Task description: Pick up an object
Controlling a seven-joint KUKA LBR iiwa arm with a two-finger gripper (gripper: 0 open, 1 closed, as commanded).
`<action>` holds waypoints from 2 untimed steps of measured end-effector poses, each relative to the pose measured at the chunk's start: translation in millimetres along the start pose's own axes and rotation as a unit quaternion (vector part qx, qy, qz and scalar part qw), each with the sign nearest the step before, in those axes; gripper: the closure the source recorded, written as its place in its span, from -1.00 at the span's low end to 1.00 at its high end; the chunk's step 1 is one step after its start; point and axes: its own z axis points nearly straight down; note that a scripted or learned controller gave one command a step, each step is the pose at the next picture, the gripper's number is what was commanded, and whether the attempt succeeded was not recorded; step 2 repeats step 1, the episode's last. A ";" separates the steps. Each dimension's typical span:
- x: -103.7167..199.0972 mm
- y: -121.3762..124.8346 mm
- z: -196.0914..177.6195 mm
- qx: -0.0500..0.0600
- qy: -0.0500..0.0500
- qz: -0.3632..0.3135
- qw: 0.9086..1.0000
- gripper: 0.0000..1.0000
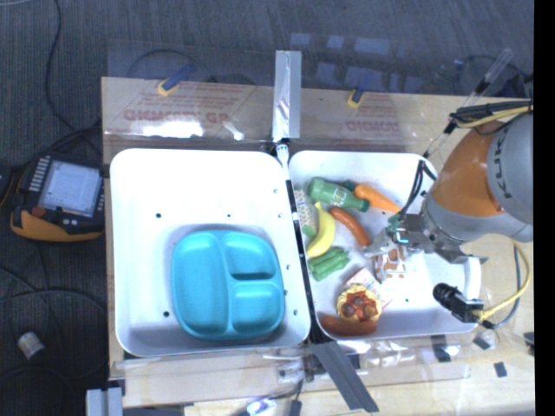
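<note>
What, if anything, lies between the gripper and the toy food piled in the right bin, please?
Nothing visible does. The gripper is already low inside the right bin, right of the red sausage and above the pizza slice, with bare floor between.

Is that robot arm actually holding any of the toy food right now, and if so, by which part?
It cannot be told. The end effector sits low in the right white bin, beside the red sausage, but the view is too blurred to show anything between its fingers.

Blue tray (227, 282); yellow banana (324, 231); possibly orange carrot (376, 198).
</note>
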 end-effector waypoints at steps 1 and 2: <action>45.5 16.4 -115.5 0.008 -0.002 0.053 0.999 1.00; 45.5 16.4 -115.5 0.008 -0.002 0.053 0.999 1.00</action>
